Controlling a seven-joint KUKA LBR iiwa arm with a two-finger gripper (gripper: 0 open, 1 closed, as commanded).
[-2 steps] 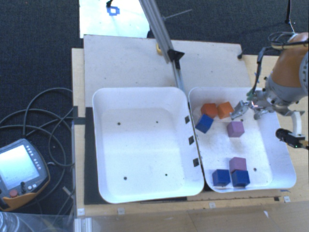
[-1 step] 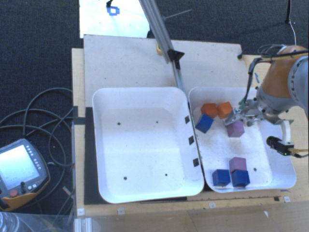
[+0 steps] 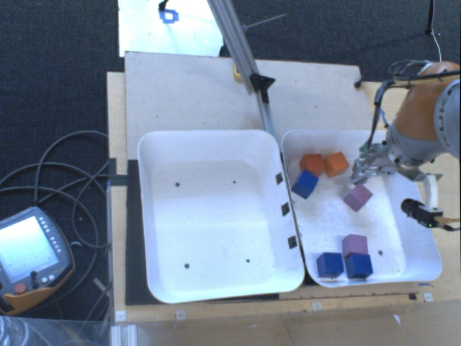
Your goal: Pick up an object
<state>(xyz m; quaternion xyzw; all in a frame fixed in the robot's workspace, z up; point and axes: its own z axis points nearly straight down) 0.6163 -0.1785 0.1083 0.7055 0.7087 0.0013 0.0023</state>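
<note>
While the grey arm (image 3: 425,121) with its orange band reaches in from the right over the right bin (image 3: 425,262), its claw (image 3: 366,170) hangs just above a tilted purple block (image 3: 357,197); whether the claw is wide or narrow I cannot tell. Two orange blocks (image 3: 324,164) and a blue block (image 3: 305,184) sit close by to the left, while another purple block (image 3: 354,244) and two blue blocks (image 3: 344,265) crowd the near wall, and the left bin (image 3: 155,215) lies alongside on the table (image 3: 187,92).
</note>
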